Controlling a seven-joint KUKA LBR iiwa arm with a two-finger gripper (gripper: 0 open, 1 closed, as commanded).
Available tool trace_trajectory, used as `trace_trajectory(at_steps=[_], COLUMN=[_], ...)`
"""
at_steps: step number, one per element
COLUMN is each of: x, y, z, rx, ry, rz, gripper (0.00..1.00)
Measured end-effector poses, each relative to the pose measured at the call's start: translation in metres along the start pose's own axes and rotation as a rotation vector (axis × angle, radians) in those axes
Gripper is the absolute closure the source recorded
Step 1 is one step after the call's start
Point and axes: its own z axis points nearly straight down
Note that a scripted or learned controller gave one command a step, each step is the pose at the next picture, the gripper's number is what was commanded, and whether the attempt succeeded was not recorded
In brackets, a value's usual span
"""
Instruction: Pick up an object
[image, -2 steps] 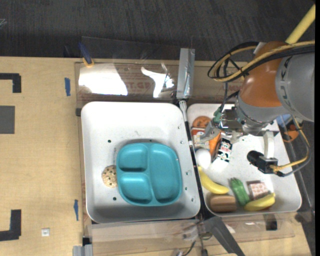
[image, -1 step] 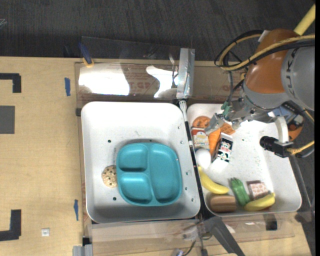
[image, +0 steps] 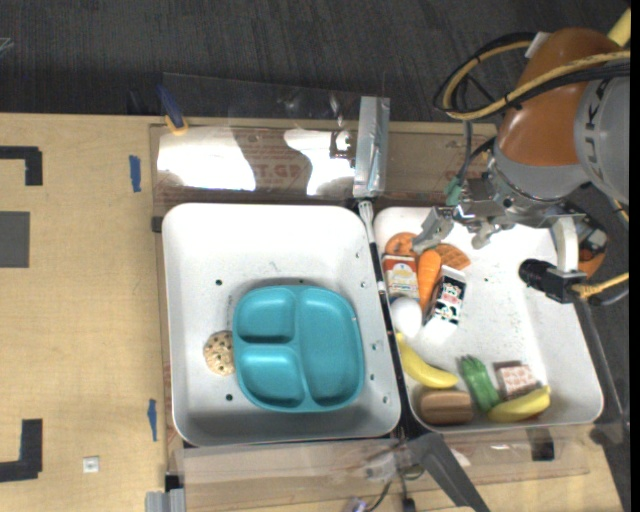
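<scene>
Gripper fingers spread, holding nothing; carrot just below claw, long axis running straight away from it; milk carton beyond carrot.

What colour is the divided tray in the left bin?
Teal blue; the divided tray shows clearly in the camera view, lying in the left bin.

The tan counter carries two shallow white bins set side by side, their inner walls touching. The left bin sits near the middle, the right bin beside it. Black corner marks and blue tape strips lie on the counter's left part
</scene>
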Motion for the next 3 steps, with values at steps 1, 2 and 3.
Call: trace_trajectory(at_steps=[1,2,3], x=[-0.001,-0.047,-0.049], y=[-0.012,-0.005,-0.025], z=[0.049,0.121,0.145], rx=[0.009,0.013,-0.001], ry=[0.002,0.002,-0.001], rz=[-0.146,-0.155,-0.291], gripper=[0.00,0.00,0.00])
